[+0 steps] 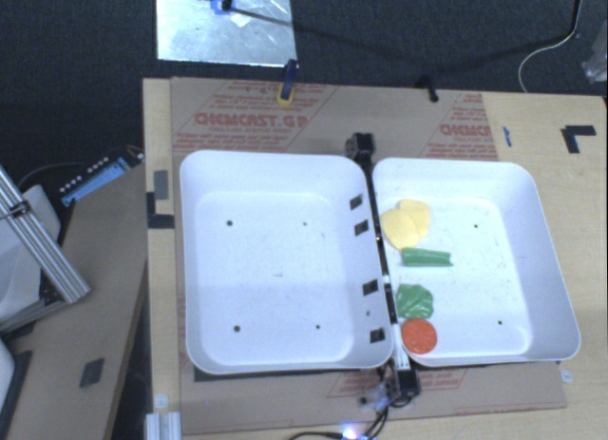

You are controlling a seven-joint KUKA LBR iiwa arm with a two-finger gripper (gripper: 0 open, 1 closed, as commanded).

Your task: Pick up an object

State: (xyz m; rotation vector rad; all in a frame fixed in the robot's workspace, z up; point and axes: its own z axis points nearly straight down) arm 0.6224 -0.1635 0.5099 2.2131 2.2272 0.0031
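Camera view looks down on four small things in the right bin (532, 239), hugging its left wall: yellow piece (406, 224), green stick (426, 258) lying sideways, green lump (414, 300), red disc (419, 336). I cannot tell the gripper's state.

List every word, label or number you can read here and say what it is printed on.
"CHEMCAST GP": red print on the brown board under the bins, at its far left.
The same red print repeats at the board's far right, slanted and too blurred to read surely.
Smaller red lines beside both: too small to read.
No text is legible on the white bins or on the items inside.
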